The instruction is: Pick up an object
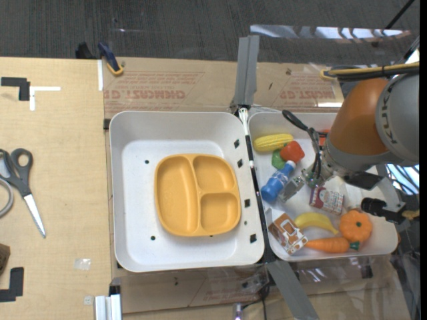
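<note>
I saw my gripper [308,179] low in the right bin [387,249], just beside the blue bottle [276,181] on its left, which lay slanted up toward the red pepper [291,152]; I could not tell its state.

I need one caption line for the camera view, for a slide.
KUKA arm's hand low in toy-food bin by blue bottle; yellow divided plate alongside.

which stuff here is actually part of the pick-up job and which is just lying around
Part of the job:
- two-finger gripper over the right white bin
- yellow corn cob
- red pepper
- blue plastic bottle
- yellow banana
- orange carrot
- small orange pumpkin
- brown snack box

Lying about:
- yellow divided plate in the left white bin
- grey-handled scissors
</note>
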